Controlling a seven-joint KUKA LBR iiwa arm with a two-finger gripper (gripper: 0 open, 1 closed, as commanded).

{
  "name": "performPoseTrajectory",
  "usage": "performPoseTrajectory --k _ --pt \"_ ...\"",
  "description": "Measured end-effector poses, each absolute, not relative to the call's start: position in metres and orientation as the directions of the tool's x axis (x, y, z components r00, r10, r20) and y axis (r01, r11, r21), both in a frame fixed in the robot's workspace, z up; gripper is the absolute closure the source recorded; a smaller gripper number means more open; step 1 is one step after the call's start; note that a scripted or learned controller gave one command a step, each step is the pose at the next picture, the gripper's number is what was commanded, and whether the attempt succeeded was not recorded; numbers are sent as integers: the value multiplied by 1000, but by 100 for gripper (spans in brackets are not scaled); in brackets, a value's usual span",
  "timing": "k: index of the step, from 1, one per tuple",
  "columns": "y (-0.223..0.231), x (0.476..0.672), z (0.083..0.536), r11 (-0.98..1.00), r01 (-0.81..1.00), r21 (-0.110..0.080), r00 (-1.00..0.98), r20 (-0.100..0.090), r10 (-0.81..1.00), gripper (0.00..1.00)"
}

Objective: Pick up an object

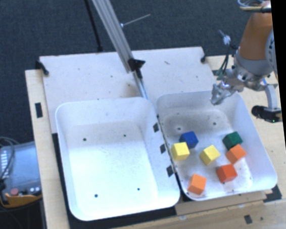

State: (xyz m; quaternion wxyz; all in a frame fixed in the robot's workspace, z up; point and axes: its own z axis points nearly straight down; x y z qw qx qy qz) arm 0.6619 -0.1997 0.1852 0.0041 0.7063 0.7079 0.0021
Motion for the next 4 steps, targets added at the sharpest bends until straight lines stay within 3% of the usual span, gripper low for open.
performPoseTrajectory --k 1,2,4 --pt "-193 658 240 4 1000 8 -4 -2 1000 100" --pt "-194 658 265 7 1000 5 -7 -2 1000 100" --pt "-93 660 262 7 1000 0 -7 1 1000 100"
